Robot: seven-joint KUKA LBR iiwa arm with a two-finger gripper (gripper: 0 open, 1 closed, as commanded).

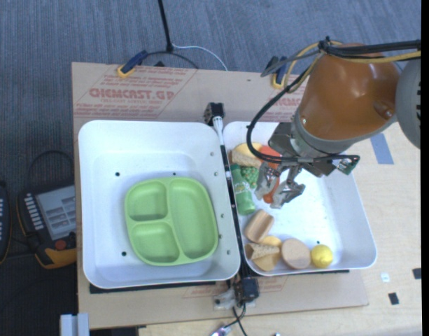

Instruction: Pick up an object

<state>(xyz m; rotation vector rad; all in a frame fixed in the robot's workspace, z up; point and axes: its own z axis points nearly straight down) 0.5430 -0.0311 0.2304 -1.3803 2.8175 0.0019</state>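
Toys lined the lower edge of the right bin (pixel 364 240), nearest you: a yellow ball (pixel 322 256), a tan disc (pixel 295 253) and a tan wedge (pixel 259 225) huddled close, likely where loose pieces slid against the wall. Left of them, a green divided tray (pixel 172 220) sat alone in the left bin (pixel 95 159), perhaps waiting to receive a pick. Higher, at centre right of the frame, your gripper (pixel 278 189) hung low over the right bin's upper left corner, beside a green packet (pixel 243 187) and a yellow piece (pixel 243 155). Something red-orange showed near its fingers (pixel 271 185), but you could not tell whether they had closed on it, or on anything.
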